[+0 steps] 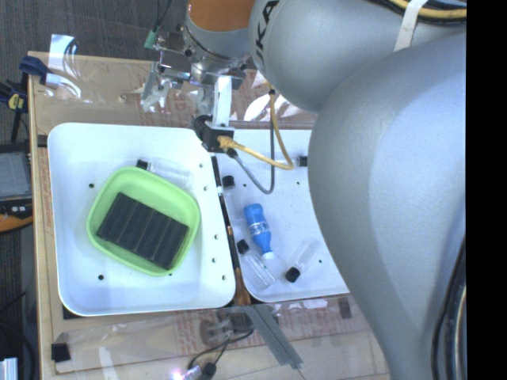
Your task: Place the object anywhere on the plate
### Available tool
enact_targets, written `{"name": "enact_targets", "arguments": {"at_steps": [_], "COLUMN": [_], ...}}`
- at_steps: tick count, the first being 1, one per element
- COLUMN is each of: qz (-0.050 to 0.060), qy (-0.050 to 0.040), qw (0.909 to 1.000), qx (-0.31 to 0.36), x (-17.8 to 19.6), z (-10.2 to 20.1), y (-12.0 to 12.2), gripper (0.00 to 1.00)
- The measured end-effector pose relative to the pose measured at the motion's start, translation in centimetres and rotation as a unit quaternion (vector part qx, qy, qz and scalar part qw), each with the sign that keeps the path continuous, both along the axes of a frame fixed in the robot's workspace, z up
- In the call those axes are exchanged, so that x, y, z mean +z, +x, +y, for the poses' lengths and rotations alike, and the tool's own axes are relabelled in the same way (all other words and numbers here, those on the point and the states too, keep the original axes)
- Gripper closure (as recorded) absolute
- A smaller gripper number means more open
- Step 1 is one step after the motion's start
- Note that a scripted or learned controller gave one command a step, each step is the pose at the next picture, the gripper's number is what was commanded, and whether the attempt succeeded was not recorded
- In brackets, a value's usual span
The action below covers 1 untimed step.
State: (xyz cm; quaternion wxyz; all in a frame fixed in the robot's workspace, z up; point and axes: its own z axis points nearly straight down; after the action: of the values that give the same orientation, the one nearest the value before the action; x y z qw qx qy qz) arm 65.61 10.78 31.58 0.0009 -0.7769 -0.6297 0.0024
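A lime-green plate [101,203] sits in the left white bin [70,153]. A dark ribbed rectangular pad [143,229] lies flat on the plate and covers most of its floor. A clear vial with a black cap [165,168] lies in the bin just beyond the plate's far rim. My gripper [164,92] hangs above the far edge of the left bin, well clear of the plate, with nothing seen in it.
The right white bin [310,204] holds a blue bottle [257,226], two clear vials [299,260] [255,266] with black caps, and a small black piece [228,182]. The arm's grey bulk covers that bin's right side.
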Motion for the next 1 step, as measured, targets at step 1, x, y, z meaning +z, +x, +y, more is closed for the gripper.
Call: {"name": "enact_targets", "arguments": {"at_steps": [1], "qz": [0.001], "qy": [-0.0002], "qw": [0.9992], "qx": [-0.039], "x": [0.47], "z": [-4.17], "y": [-0.01], "gripper": [0.0]}}
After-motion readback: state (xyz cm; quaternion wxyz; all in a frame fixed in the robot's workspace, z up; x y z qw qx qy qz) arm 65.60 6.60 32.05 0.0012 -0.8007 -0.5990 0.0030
